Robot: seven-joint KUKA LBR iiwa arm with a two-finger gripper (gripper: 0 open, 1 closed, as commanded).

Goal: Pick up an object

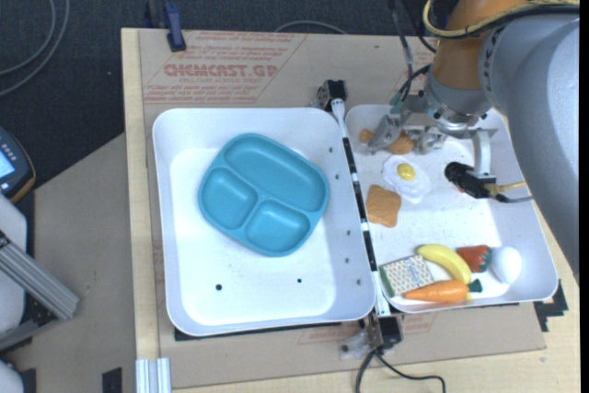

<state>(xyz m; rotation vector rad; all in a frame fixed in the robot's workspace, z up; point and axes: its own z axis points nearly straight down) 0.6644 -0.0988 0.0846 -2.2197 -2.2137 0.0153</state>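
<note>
My gripper (408,132) is down at the far left corner of the right bin (515,225), under the grey wrist with its orange band. An orange-brown food piece (401,144) lies right beneath it, touching or nearly touching it. A smaller orange bit (366,136) sits just to its left. Closer to the front are a toy fried egg (405,172) and a brown bread slice (383,205). Along the bin's near edge lie a banana (444,260), a carrot (434,293), a red pepper (472,257), a white egg (505,264) and a checkered cracker (406,274).
The left bin (184,271) holds a blue divided plate (264,193). A black part with a cable (465,179) sticks out from the arm over the right bin. The bulky grey arm covers the right bin's far right side. A ridge (354,189) separates the bins.
</note>
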